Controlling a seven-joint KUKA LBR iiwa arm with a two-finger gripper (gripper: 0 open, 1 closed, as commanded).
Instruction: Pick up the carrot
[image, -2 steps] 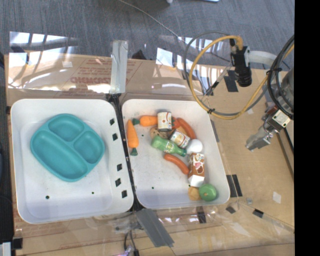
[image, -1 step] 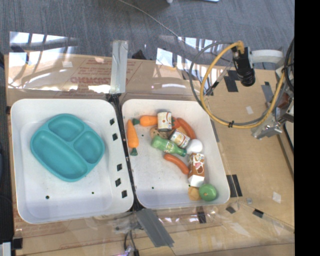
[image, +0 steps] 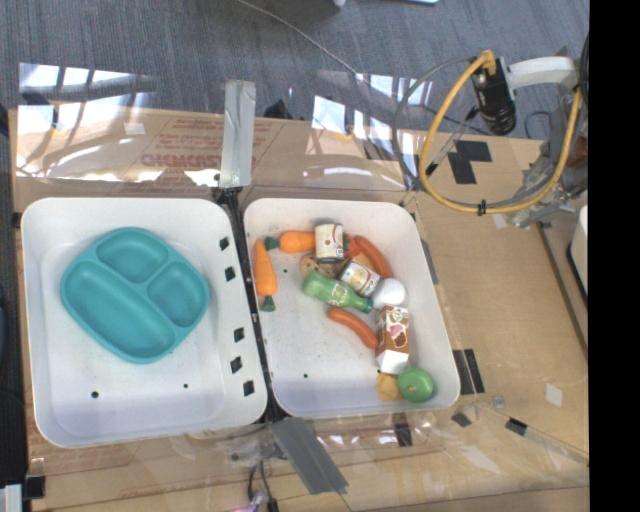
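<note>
Camera view looks down on a brown bench (image: 500, 300) with two white bins side by side. Sitting in the left bin (image: 60, 400) is a big teal plate (image: 135, 292) with three parts. The right bin (image: 330, 385) holds a pile of toy food. The carrot (image: 264, 272) lies along the left wall of the right bin, close to the line where the two bins meet, with its green end pointing down toward the near side. It lies a little apart from the rest of the pile. A green bottle (image: 335, 292) lies tilted in the middle of the pile. Below it is a red sausage (image: 354, 326), and another one (image: 371, 256) sits near the top right. A small carton (image: 394, 339) lies near the right wall, with a green apple (image: 417, 384) just under it. A little can (image: 329, 241) stands near the top, next to a small orange thing (image: 296, 241). A white egg (image: 390, 292) rests beside the carton. Up in the far right corner, part of the arm (image: 530, 72) with a yellow cable (image: 450, 120) hangs over the bench, well apart from the bins; whether its fingers are open or closed cannot be told.
</note>
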